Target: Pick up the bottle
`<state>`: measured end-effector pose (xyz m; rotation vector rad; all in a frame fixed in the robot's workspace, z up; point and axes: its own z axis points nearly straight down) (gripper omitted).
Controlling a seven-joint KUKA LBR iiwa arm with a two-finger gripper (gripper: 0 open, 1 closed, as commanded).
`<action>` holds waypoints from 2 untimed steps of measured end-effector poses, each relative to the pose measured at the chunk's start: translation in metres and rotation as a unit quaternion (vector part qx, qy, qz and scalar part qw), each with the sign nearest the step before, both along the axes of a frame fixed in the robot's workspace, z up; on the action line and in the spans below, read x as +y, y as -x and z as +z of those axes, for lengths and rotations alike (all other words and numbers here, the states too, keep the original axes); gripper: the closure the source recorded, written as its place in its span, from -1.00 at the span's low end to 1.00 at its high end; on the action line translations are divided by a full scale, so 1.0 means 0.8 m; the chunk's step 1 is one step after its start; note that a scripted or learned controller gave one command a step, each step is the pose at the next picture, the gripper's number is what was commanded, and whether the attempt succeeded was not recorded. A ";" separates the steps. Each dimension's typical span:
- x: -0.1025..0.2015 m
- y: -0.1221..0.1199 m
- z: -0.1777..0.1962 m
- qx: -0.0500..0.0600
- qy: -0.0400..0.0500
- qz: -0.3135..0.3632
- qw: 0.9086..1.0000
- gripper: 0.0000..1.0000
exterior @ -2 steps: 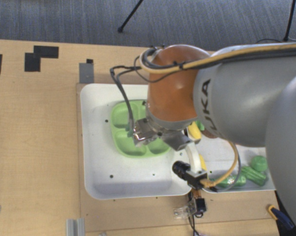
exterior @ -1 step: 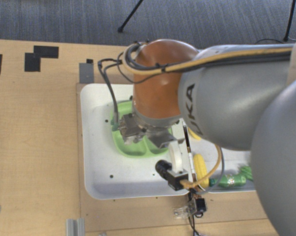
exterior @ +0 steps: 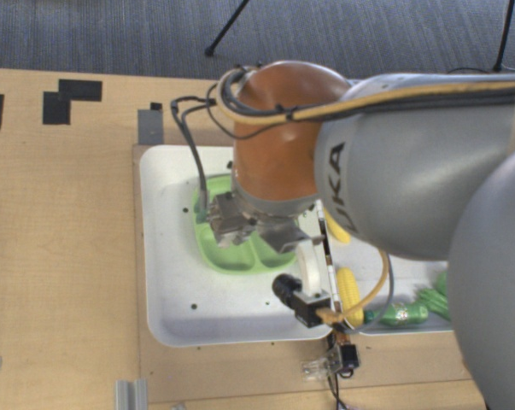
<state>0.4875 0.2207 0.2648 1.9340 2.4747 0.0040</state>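
Camera view: looking down at a slant on a tan bench [exterior: 61, 229] carrying two shallow white bins side by side. Dominated on the right by the grey arm [exterior: 428, 161], reaching in from that side, with its orange band [exterior: 278, 131] sitting above the wrist and black cables [exterior: 189, 135] looping off its left flank.

Below the band, the gripper [exterior: 248, 229], poised low over the left bin [exterior: 167, 254], right above a light green dish [exterior: 219, 250] with a divider, lying toward the bin's far right part. Wide or narrow: cannot tell from this angle, with the tool's underside hidden by the wrist. Nothing seen held.

Farther right, in the right bin [exterior: 411, 333], the bottle [exterior: 398, 316]: green and see-through, lying on its side close to the near rim, well apart from the gripper. Just beside its left end, a yellow ribbed piece [exterior: 348, 289], half hidden by a white and black fitting hanging from the wrist. Next to the bottle's right end, another green item [exterior: 432, 301], mostly covered by the arm, too little shown to name.

On the bench at far left, several black square markings [exterior: 73, 96]. Beyond the bench, grey carpet [exterior: 112, 15].
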 end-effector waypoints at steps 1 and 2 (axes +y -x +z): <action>0.007 0.000 0.145 -0.001 0.000 -0.042 0.999 1.00; -0.083 -0.006 0.100 -0.001 0.001 0.129 0.992 1.00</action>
